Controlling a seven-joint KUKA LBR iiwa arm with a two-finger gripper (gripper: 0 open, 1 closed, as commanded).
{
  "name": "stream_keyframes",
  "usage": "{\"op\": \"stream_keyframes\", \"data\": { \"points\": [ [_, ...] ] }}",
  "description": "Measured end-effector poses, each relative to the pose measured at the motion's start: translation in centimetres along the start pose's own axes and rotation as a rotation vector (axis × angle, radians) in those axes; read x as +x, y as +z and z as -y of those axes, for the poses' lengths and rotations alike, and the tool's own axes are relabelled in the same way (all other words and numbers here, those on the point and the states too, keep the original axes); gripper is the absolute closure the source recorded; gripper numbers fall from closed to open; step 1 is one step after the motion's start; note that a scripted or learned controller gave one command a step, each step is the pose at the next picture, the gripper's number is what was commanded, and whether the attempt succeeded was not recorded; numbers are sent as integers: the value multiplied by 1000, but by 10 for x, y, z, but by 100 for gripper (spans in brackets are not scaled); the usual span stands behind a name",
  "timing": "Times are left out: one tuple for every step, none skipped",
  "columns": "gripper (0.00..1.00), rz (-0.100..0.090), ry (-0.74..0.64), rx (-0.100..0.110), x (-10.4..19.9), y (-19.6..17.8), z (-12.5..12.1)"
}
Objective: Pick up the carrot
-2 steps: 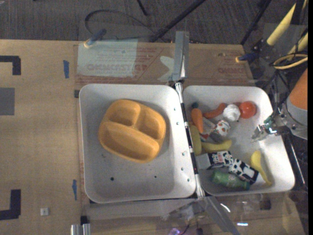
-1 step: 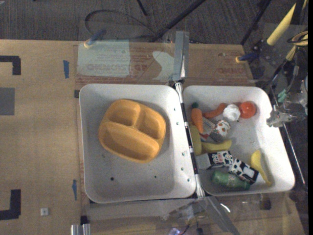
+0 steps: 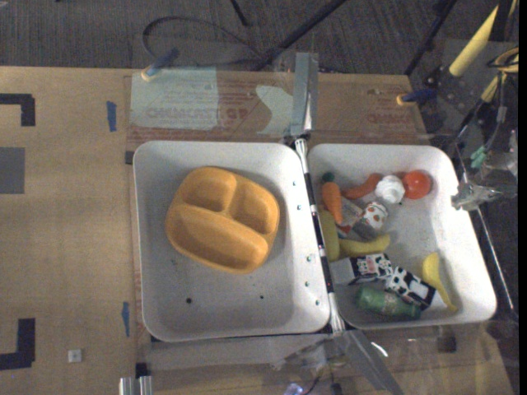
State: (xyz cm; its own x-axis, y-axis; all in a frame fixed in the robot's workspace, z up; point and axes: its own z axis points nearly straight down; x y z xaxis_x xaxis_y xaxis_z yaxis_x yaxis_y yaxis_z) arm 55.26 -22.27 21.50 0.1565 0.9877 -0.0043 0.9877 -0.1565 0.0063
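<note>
The small orange carrot with a green top (image 3: 331, 197) is lying at about 9 o'clock in the right-hand shallow white bin (image 3: 461, 245), crowding a long yellow banana-like piece (image 3: 329, 235), so I'm guessing a grab might be snagging both. Can't tell the gripper state.

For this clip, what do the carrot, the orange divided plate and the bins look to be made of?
Carrot: likely moulded plastic toy; uniform orange body, dark green tip, smooth look.
Divided plate: probably matte plastic; one even orange-yellow colour, rounded moulded compartments, soft highlights.
Bins: seemingly thin formed white plastic with rounded corners; metal can't be ruled out.
</note>
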Motion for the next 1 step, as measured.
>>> {"op": "stream_keyframes", "data": {
  "points": [
    [100,-3,34,3,16,-41,-10]
  ]
}}
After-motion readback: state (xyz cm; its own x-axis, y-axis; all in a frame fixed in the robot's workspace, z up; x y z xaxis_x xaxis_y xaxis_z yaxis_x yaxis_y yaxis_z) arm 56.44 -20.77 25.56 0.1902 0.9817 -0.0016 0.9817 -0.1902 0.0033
